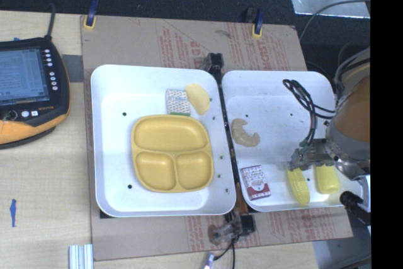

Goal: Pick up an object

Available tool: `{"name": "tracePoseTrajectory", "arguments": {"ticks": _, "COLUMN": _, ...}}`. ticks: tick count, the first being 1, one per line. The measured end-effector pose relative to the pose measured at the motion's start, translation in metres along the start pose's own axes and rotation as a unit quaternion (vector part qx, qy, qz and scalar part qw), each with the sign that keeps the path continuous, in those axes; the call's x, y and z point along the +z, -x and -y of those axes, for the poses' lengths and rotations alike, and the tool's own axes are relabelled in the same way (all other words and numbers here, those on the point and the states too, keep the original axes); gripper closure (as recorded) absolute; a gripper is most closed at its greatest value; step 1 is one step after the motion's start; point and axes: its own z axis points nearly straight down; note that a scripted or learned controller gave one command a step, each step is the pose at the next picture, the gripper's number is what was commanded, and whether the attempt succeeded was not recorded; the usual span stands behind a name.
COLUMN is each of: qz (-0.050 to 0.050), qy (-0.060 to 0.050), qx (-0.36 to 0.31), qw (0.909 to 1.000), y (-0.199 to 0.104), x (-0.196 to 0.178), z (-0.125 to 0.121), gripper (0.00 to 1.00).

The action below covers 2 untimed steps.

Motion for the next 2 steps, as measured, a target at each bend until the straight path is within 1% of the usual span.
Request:
{"name": "tracePoseTrajectory", "arguments": {"ticks": 1, "qz": 0.0, "qy": 0.001, "qx": 0.001, "qw": 1.0, "y": -0.043, "x": -0.003, "z": -0.057, "gripper": 1.0}}
{"name": "tracePoseTrajectory", "arguments": {"ticks": 2, "qz": -0.001, "qy": 0.003, "qx": 0.004, "qw": 1.0, "y": -0.096, "x": -0.071, "z": -0.092, "gripper": 1.0}}
